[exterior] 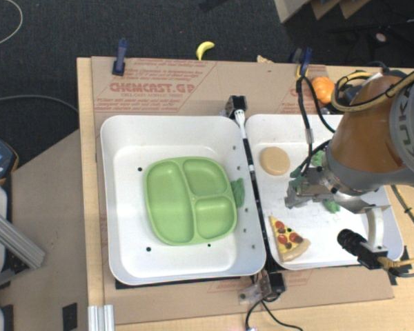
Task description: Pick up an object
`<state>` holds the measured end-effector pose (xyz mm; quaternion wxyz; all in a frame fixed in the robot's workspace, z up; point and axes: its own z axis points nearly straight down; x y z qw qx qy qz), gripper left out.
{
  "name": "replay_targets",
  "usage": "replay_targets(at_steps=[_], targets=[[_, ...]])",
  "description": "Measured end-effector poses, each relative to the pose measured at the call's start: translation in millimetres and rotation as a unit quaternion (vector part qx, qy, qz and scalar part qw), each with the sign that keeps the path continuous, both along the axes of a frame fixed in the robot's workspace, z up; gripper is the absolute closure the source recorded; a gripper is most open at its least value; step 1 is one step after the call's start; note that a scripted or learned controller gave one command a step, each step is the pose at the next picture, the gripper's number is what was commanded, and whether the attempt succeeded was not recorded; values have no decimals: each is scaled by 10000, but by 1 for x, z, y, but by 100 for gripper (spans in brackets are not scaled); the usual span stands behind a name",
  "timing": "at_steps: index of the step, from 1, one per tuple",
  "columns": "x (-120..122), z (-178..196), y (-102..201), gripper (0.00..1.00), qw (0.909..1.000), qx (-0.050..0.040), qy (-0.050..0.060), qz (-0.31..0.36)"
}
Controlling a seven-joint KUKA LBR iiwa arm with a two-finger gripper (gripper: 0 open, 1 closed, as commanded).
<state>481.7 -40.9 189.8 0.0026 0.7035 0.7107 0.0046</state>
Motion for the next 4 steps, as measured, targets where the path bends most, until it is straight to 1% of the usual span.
replay_targets(at_steps=[1, 2, 3, 4], targets=[[0, 183, 65, 100, 10000, 9, -47, -6], [-4, 102, 134, 100, 9999, -10, 100, -12], [-1, 210, 117, 100, 10000, -3, -16, -49], [-2, 214, 119, 100, 10000, -18, 29, -40]])
